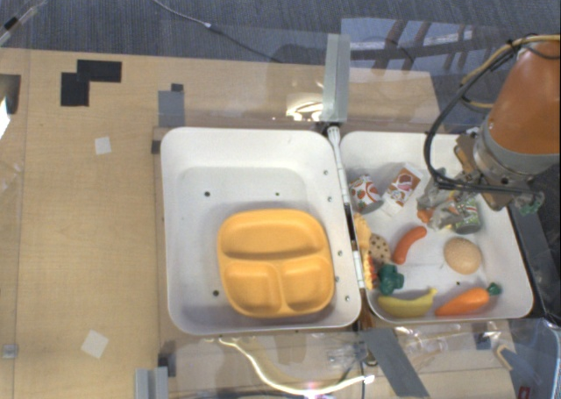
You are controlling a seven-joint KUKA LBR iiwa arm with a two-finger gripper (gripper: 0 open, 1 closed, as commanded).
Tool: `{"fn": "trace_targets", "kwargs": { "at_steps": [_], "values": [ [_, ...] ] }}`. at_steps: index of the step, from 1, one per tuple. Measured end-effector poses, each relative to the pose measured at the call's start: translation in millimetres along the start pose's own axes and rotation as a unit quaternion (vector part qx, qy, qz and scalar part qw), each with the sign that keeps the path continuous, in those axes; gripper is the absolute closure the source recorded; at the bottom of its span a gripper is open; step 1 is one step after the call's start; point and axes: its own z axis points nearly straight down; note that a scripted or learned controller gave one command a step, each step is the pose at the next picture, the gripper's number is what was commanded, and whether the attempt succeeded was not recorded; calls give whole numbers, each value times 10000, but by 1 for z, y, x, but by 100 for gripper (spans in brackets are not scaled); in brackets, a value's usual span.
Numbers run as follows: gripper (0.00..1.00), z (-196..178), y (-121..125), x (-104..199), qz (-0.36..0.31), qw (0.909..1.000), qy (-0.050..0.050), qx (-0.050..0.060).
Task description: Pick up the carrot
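Note:
The carrot (463, 302) is orange with a green leafy tip pointing right. It lies flat in the front right corner of the right bin (519, 259), just right of a yellow banana (406, 303). My gripper (448, 205) hangs from the grey and orange arm over the upper right part of that bin. It is well behind the carrot and apart from it, over a small silvery-green item (465, 216). The wrist hides much of what lies beneath it.
The right bin also holds two red-and-white packets (365, 191), a red-orange pepper (408, 244), a beige round item (462, 256), a green toy (390, 280) and a spotted biscuit (379, 246). A yellow divided plate (276, 261) sits in the left bin (188, 213).

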Motion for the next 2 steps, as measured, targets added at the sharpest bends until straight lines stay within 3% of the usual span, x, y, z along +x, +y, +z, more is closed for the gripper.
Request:
{"fn": "trace_targets", "kwargs": {
  "at_steps": [1, 2],
  "values": [
    [100, -149, -32, 32, -1263, 9920, -25, 18],
    [100, -62, -19, 49, -3440, 9390, 10, -47]
  ]
}}
